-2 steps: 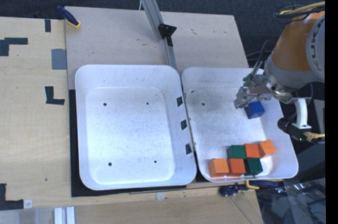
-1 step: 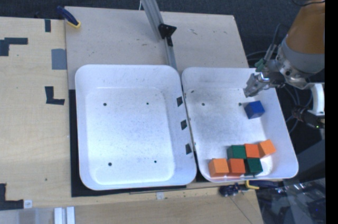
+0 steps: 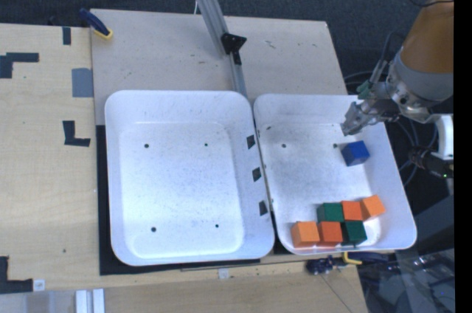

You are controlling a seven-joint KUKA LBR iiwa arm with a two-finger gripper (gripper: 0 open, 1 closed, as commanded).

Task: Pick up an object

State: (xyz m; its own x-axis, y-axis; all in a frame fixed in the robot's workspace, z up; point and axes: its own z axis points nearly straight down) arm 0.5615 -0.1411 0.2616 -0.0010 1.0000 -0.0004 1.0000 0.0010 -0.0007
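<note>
Even, fairly bright overhead light washes the two white bins (image 3: 184, 179) almost to glare, shadows stay faint and short beside the blocks (image 3: 339, 221), the dark floor swallows detail, and the whole frame is soft and slightly grainy.

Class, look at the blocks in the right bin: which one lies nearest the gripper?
The blue block, lying alone just below the gripper; the orange and green blocks cluster at the bin's near edge.

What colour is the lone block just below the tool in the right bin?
Blue. The block shows clearly in the camera view, apart from the orange and green cluster.
</note>
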